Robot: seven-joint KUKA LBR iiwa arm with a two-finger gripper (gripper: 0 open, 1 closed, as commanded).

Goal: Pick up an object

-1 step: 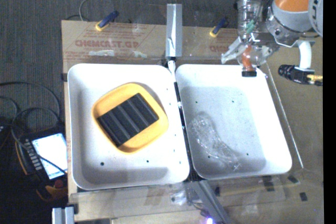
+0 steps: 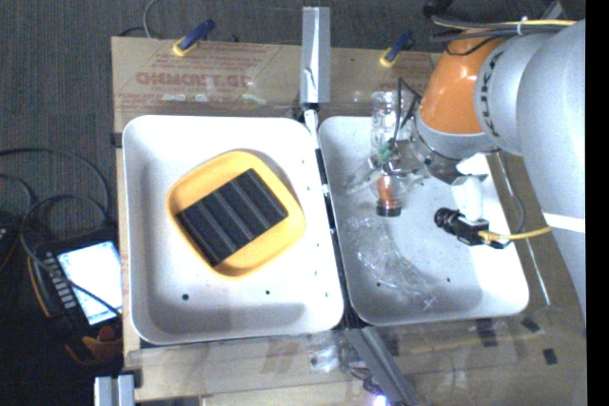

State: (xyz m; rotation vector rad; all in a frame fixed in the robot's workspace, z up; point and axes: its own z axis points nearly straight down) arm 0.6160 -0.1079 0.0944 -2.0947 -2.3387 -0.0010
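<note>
Gripper (image 2: 388, 168) over right bin (image 2: 495, 299), grip unclear; one yellow-black tray (image 2: 238, 212), left bin (image 2: 152, 299).

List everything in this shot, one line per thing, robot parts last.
Bins: two, white, side by side on the bench.
Tray-like object: one, yellow with a black ribbed centre, in the left bin.
Small cylinder: one, copper-coloured, in the right bin, below the gripper.
Clear plastic: crumpled, transparent, right bin floor; count unclear.
Clamps: two, blue and yellow, on the cardboard behind the bins.
Arm: one, grey with an orange band, over the right bin.
Gripper: one, above the right bin's upper part.
</note>
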